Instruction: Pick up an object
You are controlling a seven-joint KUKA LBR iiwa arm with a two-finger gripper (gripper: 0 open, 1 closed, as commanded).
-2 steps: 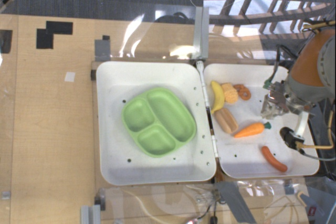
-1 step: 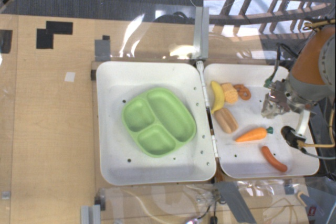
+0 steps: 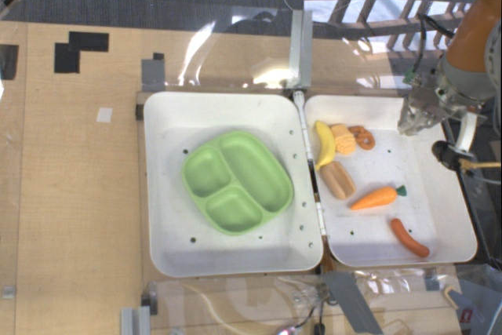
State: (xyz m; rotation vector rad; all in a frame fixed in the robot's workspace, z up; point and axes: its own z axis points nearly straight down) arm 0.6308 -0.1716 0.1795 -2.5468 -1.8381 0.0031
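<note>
Two bins, one green plate, six toy foods.

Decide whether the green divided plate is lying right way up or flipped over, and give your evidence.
Right way up. The green divided plate lies flat in the left bin, and its three hollow compartments face upward.

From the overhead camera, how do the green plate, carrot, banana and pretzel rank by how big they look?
1. Green plate, far the largest.
2. Carrot and banana: look about alike, so I won't rank them.
3. Pretzel, smallest.
</note>
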